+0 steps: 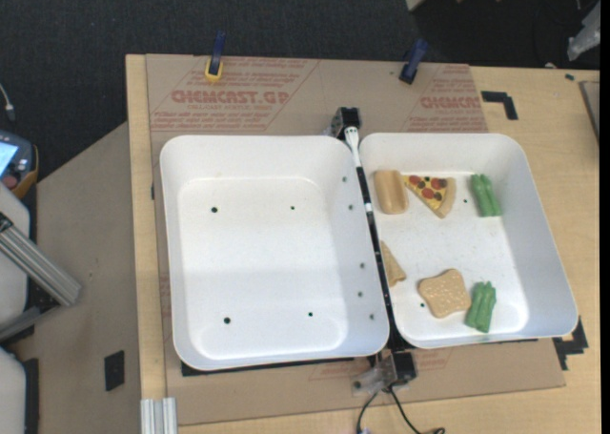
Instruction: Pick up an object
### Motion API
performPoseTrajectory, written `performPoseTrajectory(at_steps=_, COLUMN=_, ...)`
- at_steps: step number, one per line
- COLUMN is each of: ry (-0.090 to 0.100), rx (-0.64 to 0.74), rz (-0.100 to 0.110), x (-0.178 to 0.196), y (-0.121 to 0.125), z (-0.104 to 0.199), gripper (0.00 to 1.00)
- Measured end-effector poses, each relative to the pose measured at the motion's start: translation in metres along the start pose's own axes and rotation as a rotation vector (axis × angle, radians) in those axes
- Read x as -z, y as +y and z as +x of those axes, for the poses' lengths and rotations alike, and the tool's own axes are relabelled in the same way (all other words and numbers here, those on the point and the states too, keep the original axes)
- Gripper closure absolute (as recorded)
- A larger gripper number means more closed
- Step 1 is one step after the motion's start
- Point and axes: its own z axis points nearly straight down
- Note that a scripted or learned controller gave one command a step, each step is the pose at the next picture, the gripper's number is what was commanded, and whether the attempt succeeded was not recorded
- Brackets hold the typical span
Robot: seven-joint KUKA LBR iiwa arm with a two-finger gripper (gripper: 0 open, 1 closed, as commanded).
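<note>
The desk (86, 232) carries a brown cardboard sheet (286, 89) with two shallow white bins on it, side by side and touching along their inner rims.

The left bin (257, 251) shows four small dark holes in its floor.

The right bin (534, 241) holds six toy food items:
- Toast slice (444, 293), near the front edge, lying flat.
- Bread roll (389, 191), near the rear inner corner, long axis running front to back.
- Pizza slice (430, 191), just beside the roll, tip pointing toward the front right.
- Front green vegetable (480, 306), touching the toast's right side, long axis nearly front to back.
- Rear green vegetable (486, 195), near the rear right, long axis front to back.
- Tan wedge (391, 265), against the inner wall.

State of the fingers: cannot be told.
</note>
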Motion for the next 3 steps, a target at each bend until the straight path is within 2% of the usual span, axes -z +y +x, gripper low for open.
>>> performPoseTrajectory(at_steps=1, ry=-0.001, rx=-0.001, rz=-0.001, x=0.019, y=0.015, z=0.000, gripper=0.00)
performPoseTrajectory(at_steps=2, ry=0.000, rx=-0.002, rz=-0.001, x=0.041, y=0.002, z=0.000, gripper=0.00)
performPoseTrajectory(at_steps=3, ry=-0.001, rx=-0.001, rz=-0.002, x=0.066, y=0.006, z=0.000, gripper=0.00)
